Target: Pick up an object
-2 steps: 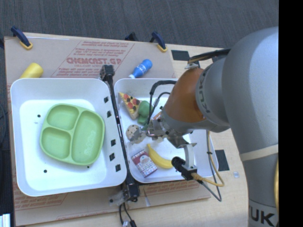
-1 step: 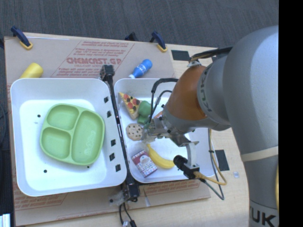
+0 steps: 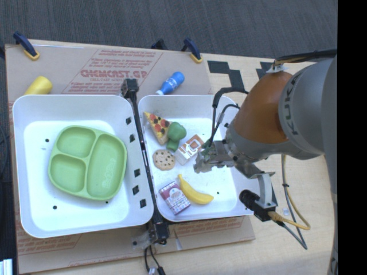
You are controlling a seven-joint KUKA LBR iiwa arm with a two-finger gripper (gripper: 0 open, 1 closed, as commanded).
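A yellow object (image 3: 39,85) lies on the cardboard beyond the far-left corner of the left bin (image 3: 28,171). That bin holds a green plate (image 3: 87,162) with 3 compartments, set in its middle. Just right of the left bin stands the right bin (image 3: 225,209), the 2 touching along their inner walls. Beyond the right bin's far rim lies a blue and white bottle (image 3: 171,83). Inside the right bin, a pizza slice (image 3: 156,124) lies near the far-left corner, a green toy (image 3: 175,133) touching its right side. A cookie (image 3: 164,160) sits nearer the front, with a small red carton (image 3: 174,197) and a banana (image 3: 194,192) by the front wall. A small white and orange box (image 3: 190,148) lies just left of the gripper (image 3: 204,160), which hangs low over the right bin's middle; whether its fingers grip anything cannot be told.
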